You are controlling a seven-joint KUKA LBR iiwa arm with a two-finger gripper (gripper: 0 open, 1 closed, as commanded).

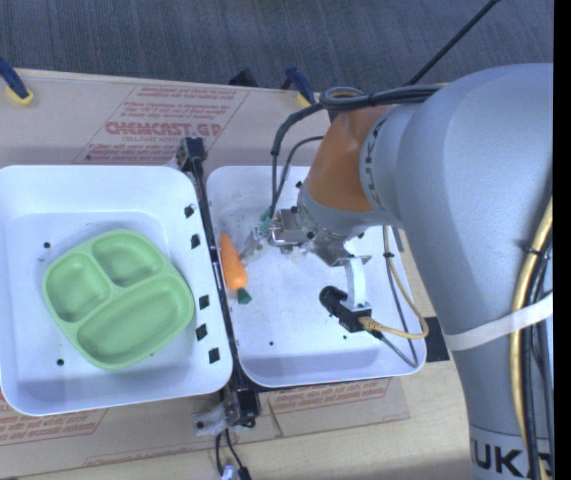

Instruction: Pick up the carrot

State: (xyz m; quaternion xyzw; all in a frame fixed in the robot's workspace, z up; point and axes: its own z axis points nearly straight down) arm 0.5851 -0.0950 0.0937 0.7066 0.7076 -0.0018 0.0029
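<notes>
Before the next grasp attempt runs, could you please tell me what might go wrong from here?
1. The carrot lies close along the right bin's left wall, so the gripper may strike the wall or grip poorly.
2. A nudge could roll the carrot instead of lifting it.
3. The arm's loose cables hang low over the bin and might snag.

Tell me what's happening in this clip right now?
A grey KUKA arm reaches from the right into the right bin, its gripper low near the bin's left wall. The carrot lies on the bin floor along that wall, just beside the gripper, and is not lifted. In the left bin sits a green divided plate, untouched.
</notes>
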